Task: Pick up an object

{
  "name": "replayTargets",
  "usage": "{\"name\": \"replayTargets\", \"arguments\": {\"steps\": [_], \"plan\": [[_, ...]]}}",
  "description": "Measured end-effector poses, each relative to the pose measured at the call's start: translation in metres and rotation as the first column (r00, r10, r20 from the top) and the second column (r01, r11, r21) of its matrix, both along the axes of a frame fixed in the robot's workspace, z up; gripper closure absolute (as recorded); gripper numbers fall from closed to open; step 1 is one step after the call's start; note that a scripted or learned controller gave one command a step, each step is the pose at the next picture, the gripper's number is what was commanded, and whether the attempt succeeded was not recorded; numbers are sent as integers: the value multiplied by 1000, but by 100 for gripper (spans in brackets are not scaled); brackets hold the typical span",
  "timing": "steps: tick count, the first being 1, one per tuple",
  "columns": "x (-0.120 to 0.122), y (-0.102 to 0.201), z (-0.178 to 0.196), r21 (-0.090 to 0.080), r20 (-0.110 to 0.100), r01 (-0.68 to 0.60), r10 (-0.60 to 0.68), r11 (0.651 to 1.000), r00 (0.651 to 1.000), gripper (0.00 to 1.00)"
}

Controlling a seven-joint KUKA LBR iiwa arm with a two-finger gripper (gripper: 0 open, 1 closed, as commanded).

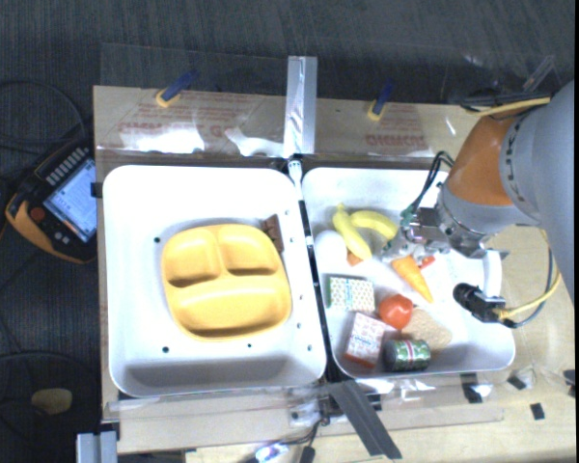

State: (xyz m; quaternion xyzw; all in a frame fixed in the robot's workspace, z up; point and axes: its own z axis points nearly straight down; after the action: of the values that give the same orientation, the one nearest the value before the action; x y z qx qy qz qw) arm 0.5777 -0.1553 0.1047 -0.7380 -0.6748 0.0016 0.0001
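The right bin (473, 355) holds several toy foods. Yellow bananas (362, 226) lie at its upper middle. An orange carrot (414, 275) points down to the right beside them. Below it are a red tomato (397, 310), a beige biscuit (429, 328), a green can (406, 355), a red-and-white box (365, 338) and a green patterned box (349, 292). A white egg-like piece (330, 250) rests by the bin's left wall. My gripper (417, 233) hangs low over the upper end of the carrot, just right of the bananas. The wrist hides what is under it.
The left bin (135, 355) holds a yellow divided tray (226, 280) with a small brown item (272, 230) at its upper right corner. A teach pendant (63, 204) and cables lie left of the bench. A cable loop (478, 302) trails below the wrist.
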Motion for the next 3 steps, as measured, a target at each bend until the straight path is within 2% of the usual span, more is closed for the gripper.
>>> {"name": "replayTargets", "arguments": {"steps": [1, 2, 3], "plan": [[0, 0, 0, 0, 0, 0, 0, 1000, 1000, 0], [-32, -1, -14, -5, 17, -81, 81, 997, 997, 0], [-30, 3, -14, -5, 17, -34, 34, 999, 999, 0]]}}
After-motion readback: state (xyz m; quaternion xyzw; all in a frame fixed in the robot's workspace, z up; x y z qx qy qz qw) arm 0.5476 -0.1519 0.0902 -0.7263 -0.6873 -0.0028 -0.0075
